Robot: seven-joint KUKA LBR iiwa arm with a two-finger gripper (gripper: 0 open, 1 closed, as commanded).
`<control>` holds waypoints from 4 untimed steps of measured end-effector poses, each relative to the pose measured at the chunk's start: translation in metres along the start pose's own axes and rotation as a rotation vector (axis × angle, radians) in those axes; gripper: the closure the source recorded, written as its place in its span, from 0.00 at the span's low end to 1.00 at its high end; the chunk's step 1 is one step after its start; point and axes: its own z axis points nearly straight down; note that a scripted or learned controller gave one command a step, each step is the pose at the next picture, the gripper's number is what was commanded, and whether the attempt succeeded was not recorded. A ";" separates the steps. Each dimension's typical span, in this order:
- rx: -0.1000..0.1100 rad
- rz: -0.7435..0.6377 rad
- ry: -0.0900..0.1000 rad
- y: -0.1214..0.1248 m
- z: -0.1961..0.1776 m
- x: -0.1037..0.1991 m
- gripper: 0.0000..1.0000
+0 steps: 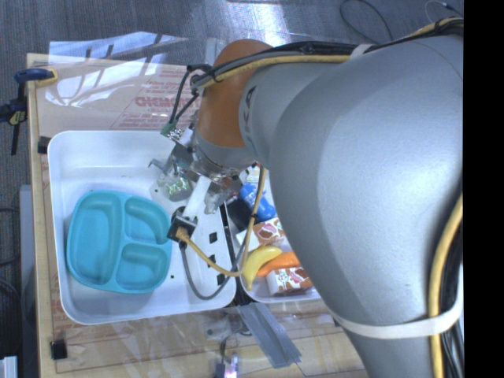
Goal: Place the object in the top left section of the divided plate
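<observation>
Plastic, turquoise and glossy, the divided plate lay flat in the left bin, toward that bin's near left part. It was a rounded rectangle with three sections: one long section down its left side and two smaller ones stacked on its right. All three sections looked bare.

The grey arm with its orange band covered most of the right of the view and hid nearly all of the right bin. Past the arm's edge, a few things in that bin peeked out: a yellow banana, an orange piece beside it, a blue item and some printed packets. What each of those was beyond colour and rough shape could not be made out.

The jaws hung over the left bin, just off the plate's upper right corner and apart from its rim. Something small, pale and greenish showed at the tips, but it was too blurred to tell whether it was an object or part of the tool, and I could not tell whether the jaws were spread or pressed together. Cables and a yellow wire trailed from the wrist over the bin's right side.

The worktop behind the bins carried a clear sheet with red lettering.
</observation>
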 end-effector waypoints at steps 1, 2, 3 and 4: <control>0.000 0.042 -0.001 -0.082 -0.035 0.018 0.00; 0.004 0.038 -0.003 -0.082 -0.044 0.018 1.00; 0.004 0.038 -0.003 -0.082 -0.044 0.018 0.00; -0.002 0.304 0.001 -0.086 -0.162 0.074 0.00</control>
